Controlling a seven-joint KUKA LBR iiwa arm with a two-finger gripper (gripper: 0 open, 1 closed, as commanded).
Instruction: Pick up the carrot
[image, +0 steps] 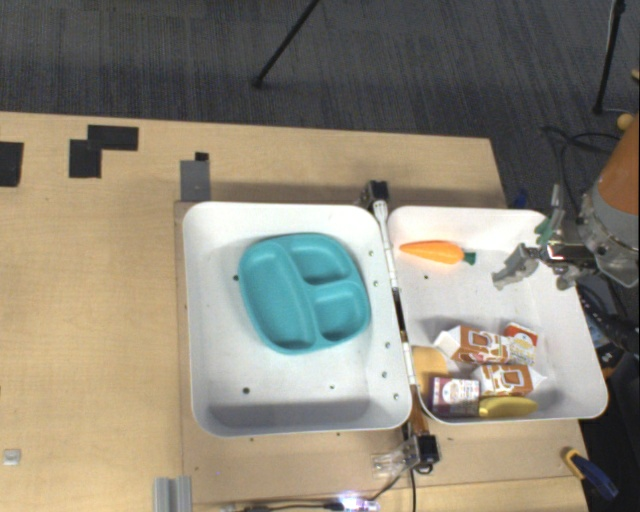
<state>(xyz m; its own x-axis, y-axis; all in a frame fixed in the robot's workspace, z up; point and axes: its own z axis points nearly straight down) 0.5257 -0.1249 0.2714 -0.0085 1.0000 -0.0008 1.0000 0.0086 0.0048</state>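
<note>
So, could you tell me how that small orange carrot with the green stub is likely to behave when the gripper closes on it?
The small orange carrot looks like a smooth moulded toy, so probably stiff and light. Its round, tapered body lying flat on the white right bin floor suggests it may roll or pivot if nudged off-centre. Its glossy surface could slip between the fingers of the gripper, so a grip across the thicker middle seems safest.

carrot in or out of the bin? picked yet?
In, not picked. The carrot lies flat on the floor of the right bin near its back left corner, with the gripper off to its right, apart from it.
</note>
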